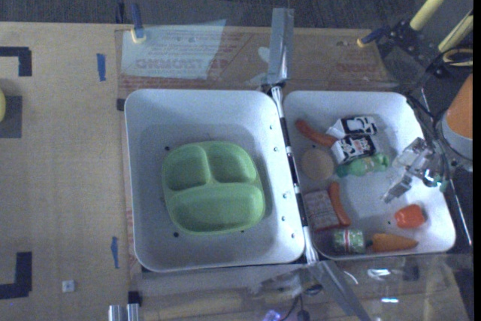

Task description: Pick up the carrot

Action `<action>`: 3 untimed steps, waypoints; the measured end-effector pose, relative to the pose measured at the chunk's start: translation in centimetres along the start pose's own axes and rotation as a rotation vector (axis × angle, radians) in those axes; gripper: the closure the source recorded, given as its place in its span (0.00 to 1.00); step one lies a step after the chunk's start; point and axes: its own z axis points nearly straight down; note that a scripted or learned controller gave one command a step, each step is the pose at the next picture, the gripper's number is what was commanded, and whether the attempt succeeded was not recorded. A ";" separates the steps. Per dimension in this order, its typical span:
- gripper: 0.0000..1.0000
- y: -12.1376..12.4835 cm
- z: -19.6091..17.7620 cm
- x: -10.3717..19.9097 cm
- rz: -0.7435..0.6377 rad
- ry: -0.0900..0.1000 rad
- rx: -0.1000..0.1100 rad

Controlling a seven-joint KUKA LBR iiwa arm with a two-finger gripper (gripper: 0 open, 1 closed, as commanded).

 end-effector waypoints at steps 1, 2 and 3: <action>0.00 0.6 -4.2 -0.9 0.306 0.000 0.001; 0.00 -2.9 2.7 4.1 0.056 0.001 0.001; 0.00 -2.9 2.7 4.1 0.055 0.002 0.001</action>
